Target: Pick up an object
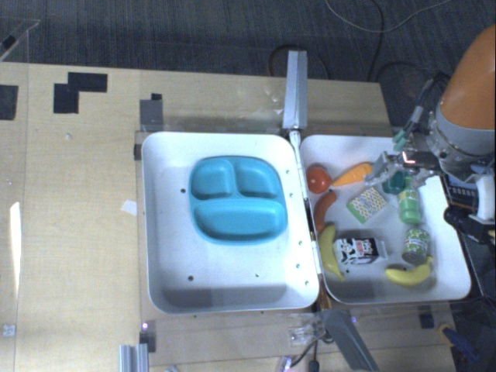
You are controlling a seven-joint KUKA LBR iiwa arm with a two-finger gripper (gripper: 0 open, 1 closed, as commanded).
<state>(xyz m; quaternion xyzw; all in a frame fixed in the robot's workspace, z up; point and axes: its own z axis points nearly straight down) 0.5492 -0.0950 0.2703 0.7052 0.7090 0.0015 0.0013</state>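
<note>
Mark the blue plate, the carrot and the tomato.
blue plate (236, 198), camera view, middle ridge between its compartments.
carrot (353, 174), camera view, mid-body.
tomato (318, 179), camera view, top of its round body.

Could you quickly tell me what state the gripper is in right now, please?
Gripper: cannot be told; it sits low over the right bin near the carrot.

Lighting even, diffuse, moderately bright. Soft shadow along near inner wall of left bin (155, 231). Faint glare streak on counter (14, 231) at far left. Overall focus soft; small items in right bin (457, 285) slightly blurred. Mild colour noise on dark floor (194, 14).
</note>
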